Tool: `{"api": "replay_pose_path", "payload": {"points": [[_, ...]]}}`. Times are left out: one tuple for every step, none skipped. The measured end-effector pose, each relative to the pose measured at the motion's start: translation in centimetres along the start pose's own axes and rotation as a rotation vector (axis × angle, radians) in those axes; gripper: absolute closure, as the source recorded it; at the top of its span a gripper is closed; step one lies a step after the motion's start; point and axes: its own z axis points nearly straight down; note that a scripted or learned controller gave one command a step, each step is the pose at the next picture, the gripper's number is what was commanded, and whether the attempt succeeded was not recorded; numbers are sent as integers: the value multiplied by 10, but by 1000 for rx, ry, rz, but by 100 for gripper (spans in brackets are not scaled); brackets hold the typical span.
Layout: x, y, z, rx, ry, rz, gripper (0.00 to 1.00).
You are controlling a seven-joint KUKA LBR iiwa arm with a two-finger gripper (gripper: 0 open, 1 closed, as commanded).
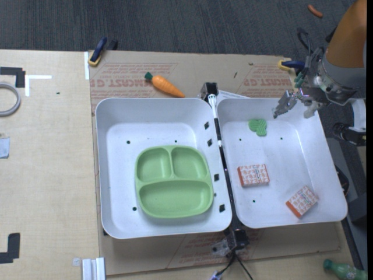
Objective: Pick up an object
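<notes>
My gripper (284, 105) hangs over the right bin's (326, 156) far rim; can't tell its state, nothing visibly held. Nearest target: green leafy piece (258, 126), just below-left of me, prob. soft, light, irregular, so pinch across its middle. Two small boxes (253, 175) (301, 201) lie further toward the near side; prob. stiff and light, so grip across the short sides.

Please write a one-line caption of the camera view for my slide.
End effector above right bin holding green toy and two boxes; green plate in left bin.
</notes>
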Motion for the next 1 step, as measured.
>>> {"api": "replay_pose_path", "payload": {"points": [[42,-146,76,1,1,-54,0]]}}
